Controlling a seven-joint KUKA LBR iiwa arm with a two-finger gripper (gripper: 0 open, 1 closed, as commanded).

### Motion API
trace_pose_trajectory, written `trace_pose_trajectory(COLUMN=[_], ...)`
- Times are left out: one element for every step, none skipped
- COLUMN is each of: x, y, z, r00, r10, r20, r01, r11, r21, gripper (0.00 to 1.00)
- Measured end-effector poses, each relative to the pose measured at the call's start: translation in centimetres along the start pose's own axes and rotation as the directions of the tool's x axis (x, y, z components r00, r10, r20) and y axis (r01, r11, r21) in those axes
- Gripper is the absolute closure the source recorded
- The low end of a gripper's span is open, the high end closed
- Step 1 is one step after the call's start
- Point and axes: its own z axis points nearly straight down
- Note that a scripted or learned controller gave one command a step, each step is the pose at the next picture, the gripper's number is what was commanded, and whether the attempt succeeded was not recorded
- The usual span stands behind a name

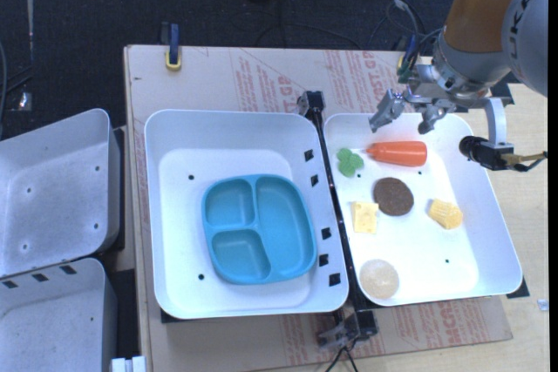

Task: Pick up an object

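Note:
My gripper (406,118) hangs open over the back of the right bin (488,231), fingers spread apart with nothing between them. Just below it lies an orange carrot (399,153), lengthwise, tip pointing left. A small green piece (350,161) sits left of the carrot. A brown round patty (393,196) lies in the bin's middle. A yellow cheese slice (364,217) is to its left and a yellow chunk (445,213) to its right. A pale round disc (380,278) rests near the front wall.
The left bin (174,152) holds a blue three-compartment tray (258,227). A black clamp (313,103) sits where the two bins meet at the back. A yellow-and-blue clip (173,48) stands at the bench's far left corner. White lids (52,187) lie left of the bench.

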Motion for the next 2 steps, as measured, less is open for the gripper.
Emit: trace_pose_trajectory(x=[0.0, -0.3], y=[0.2, 0.5], z=[-0.7, 5.7], r00=[1.000, 1.000], r10=[-0.002, 0.001], r20=[0.002, 0.002], r01=[0.002, -0.001], r11=[1.000, 1.000], r21=[-0.012, -0.006], gripper=[0.00, 0.00])
